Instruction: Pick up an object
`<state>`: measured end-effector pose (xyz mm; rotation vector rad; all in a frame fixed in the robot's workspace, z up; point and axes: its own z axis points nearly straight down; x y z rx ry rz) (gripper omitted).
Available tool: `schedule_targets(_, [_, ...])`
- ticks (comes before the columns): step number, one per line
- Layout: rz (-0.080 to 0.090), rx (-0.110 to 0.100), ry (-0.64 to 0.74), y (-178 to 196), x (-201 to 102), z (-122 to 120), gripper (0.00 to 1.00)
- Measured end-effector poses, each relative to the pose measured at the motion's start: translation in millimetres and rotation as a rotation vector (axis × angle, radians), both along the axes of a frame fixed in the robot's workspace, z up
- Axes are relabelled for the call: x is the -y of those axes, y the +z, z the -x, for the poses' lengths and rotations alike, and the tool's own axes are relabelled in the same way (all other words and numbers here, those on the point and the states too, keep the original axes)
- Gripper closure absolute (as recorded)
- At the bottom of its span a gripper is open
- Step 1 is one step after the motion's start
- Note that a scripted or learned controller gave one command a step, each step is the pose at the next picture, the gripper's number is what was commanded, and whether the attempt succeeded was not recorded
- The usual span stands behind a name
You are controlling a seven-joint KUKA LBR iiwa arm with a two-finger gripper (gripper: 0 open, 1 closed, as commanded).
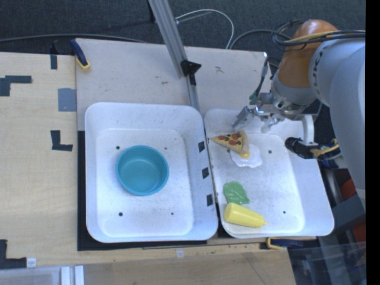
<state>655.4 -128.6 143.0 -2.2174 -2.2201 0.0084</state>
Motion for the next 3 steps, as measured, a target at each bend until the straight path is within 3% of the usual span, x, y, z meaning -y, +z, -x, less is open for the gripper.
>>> schedule_targets(1, [0.000,0.005,0.002,13.4,-1.2,-1.6,1.00])
schedule_targets(3, [-0.001,0.010,0.000,118.2,0.2,-1.5,1.00])
